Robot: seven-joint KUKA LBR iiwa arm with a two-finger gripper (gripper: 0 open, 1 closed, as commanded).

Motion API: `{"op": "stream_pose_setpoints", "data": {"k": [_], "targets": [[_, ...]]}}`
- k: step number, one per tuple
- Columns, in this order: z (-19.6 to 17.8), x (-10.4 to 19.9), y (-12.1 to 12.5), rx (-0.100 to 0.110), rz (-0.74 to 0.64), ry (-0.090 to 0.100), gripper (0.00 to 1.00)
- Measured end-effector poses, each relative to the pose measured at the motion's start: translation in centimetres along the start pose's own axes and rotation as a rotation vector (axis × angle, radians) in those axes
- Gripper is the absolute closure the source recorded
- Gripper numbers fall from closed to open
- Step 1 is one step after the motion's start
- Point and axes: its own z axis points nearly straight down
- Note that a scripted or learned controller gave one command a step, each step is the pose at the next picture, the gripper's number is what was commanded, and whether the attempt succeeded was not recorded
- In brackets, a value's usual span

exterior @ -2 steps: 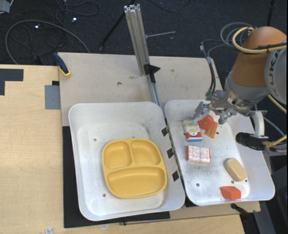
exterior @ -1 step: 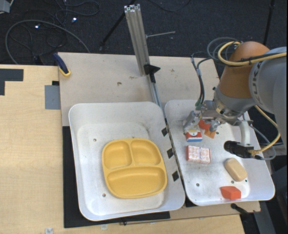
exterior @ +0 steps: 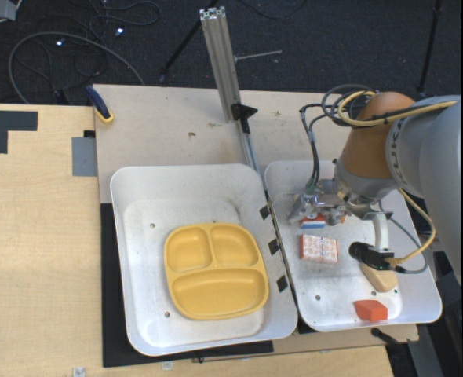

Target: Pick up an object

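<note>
In the right bin (exterior: 420, 305) a small red-and-white patterned box (exterior: 318, 248) lies near the middle. An orange-red block (exterior: 370, 310) sits by the front edge. My gripper (exterior: 316, 209) hangs low over the far part of this bin, just behind the patterned box and apart from it. A thin strip with red and blue marks (exterior: 312, 224) shows right under the gripper; what it is stays unclear. The grey arm with its orange band (exterior: 373, 144) reaches in from the right.
The left bin (exterior: 137, 210) holds a yellow divided plate (exterior: 214, 270). An aluminium post (exterior: 222, 61) rises behind the bins. Black clips (exterior: 272, 246) sit along the seam between the two bins.
</note>
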Motion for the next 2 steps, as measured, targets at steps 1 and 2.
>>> {"op": "stream_pose_setpoints", "data": {"k": [1, 2], "targets": [[-0.1, 0.0, 0.1, -0.002, 0.001, 0.0, 0.0], [-1.1, -0.1, 0.2, -0.006, 0.003, 0.001, 1.0]]}}
